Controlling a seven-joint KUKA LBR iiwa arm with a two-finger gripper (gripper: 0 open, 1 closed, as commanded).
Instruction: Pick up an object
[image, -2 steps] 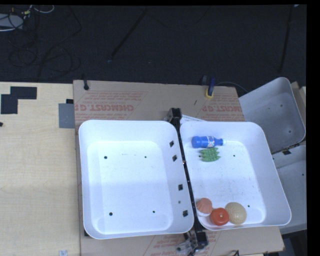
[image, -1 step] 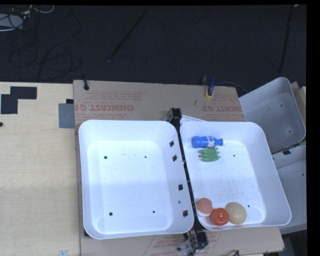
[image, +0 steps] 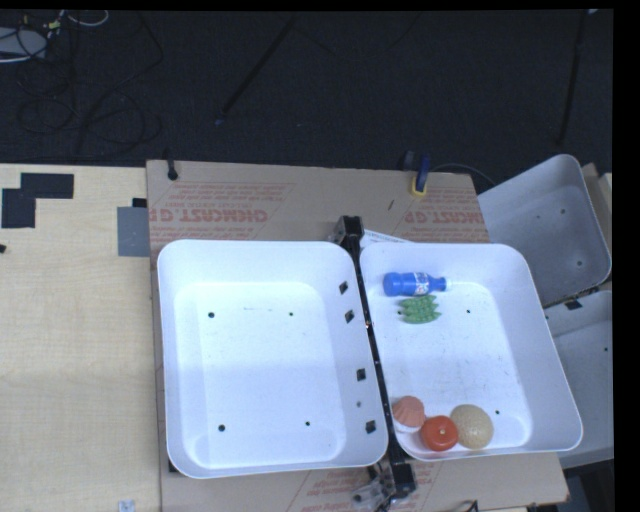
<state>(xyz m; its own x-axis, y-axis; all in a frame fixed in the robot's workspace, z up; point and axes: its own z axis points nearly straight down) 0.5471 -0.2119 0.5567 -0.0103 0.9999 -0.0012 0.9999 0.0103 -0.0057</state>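
The hand's state I cannot tell, and a grasp may slip because the red ball (image: 438, 433), peach ball (image: 408, 411) and tan ball (image: 472, 425) crowd the right bin (image: 545, 330) corner.

The dark clamp (image: 385, 487) below the near junction of the bins is cut off by the bottom edge. The green object (image: 420, 310) beside the blue bottle (image: 412, 284) is too small and blurred to identify. The tilted grey panel (image: 548, 228) at right runs past the frame.
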